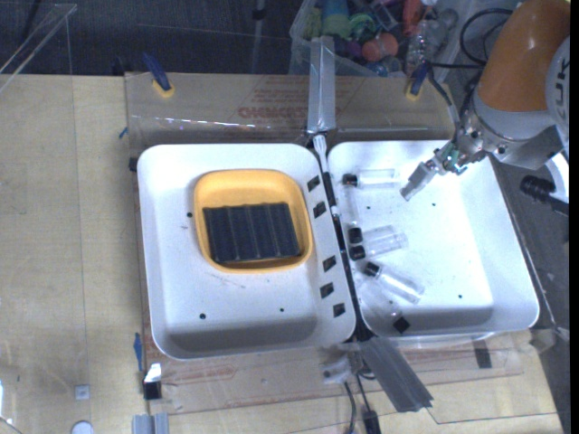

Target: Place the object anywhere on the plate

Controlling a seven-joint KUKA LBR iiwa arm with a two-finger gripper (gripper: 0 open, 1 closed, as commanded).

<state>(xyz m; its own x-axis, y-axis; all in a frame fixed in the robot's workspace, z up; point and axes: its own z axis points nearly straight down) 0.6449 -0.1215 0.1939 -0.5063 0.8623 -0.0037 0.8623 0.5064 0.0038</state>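
The clear tubes (pixel 391 240) in the right bin (pixel 470 242) were hard to make out. The tool (pixel 418 181) hung over that bin, its state unclear. A dark ridged object (pixel 251 231) lay on the yellow plate (pixel 208 193).

Arm (pixel 525 57) in from right, end effector (pixel 418 181) angled down-left.

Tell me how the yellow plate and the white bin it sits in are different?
The plate is yellow; the left bin is white. The plate is smaller and sits inside the bin, toward its back. The plate carries a dark ridged slab; the bin carries the plate. Both are shallow, with rounded corners.
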